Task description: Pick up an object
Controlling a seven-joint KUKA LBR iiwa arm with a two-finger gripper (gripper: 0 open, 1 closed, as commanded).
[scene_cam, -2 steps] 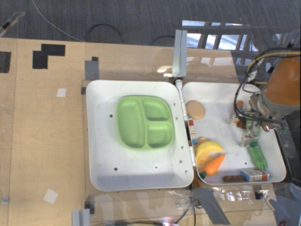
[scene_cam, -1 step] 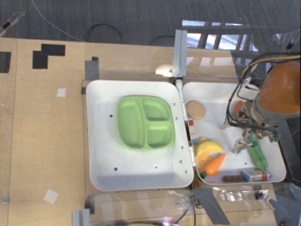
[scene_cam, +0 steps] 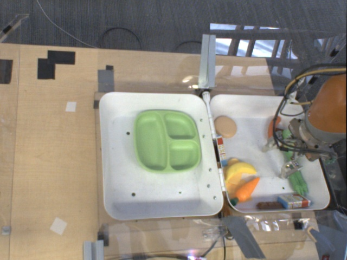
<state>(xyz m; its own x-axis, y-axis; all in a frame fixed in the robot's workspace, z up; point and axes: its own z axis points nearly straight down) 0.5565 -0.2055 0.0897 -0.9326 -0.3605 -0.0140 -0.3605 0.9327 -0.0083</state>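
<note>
The right bin (scene_cam: 255, 110) holds several small things. A tan round disc (scene_cam: 225, 127) lies at its far left, with a yellow fruit (scene_cam: 238, 171) and an orange carrot (scene_cam: 247, 189) near the front left. A green vegetable (scene_cam: 299, 182), a small box (scene_cam: 294, 201) and a dark brown bar (scene_cam: 268, 205) lie along the front right. A red-orange piece (scene_cam: 272, 127) shows beside the arm. My gripper (scene_cam: 279, 157) hangs over the right half of this bin, open, with bare bin floor between its fingers. One fingertip is close to the green vegetable's upper end.
The left bin (scene_cam: 116, 199) carries a green divided plate (scene_cam: 166, 141). A metal divider (scene_cam: 212, 145) runs between the bins. The arm's orange band (scene_cam: 331, 108) and black cables (scene_cam: 287, 99) overhang the right bin's far right corner. Wooden bench surrounds both bins.
</note>
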